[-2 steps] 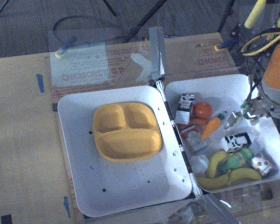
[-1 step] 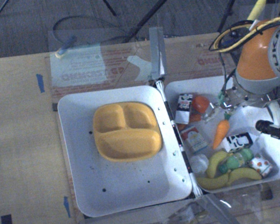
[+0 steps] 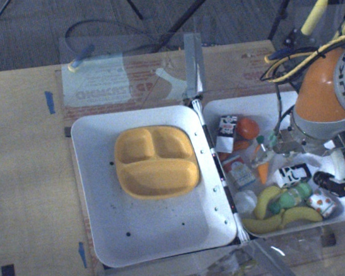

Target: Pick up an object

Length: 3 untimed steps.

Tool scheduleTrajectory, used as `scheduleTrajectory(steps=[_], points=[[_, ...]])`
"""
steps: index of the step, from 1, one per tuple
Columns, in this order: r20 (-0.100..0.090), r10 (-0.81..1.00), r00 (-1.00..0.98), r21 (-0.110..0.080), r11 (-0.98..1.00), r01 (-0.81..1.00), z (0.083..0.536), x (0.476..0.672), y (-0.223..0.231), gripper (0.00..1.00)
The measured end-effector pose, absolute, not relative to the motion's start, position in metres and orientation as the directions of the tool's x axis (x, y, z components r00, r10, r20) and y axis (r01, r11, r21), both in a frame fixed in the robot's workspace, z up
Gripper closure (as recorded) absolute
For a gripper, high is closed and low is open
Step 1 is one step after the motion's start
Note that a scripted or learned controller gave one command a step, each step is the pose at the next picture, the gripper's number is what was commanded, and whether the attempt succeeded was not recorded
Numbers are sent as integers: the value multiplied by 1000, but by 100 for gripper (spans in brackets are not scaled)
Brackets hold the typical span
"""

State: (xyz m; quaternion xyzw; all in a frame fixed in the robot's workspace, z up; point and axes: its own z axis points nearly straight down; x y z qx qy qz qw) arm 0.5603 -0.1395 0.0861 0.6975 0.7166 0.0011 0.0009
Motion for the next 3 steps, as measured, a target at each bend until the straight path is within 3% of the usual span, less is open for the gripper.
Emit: scheduleTrajectory(steps=[1,2,3], points=[[-1,1000,-25,10,25,1000,98,562,-140,100],[0,1000,-9,3,9,1000,198,553,-109,100],[-2,1000,-10,4,10,1000,207,554,-109,100]])
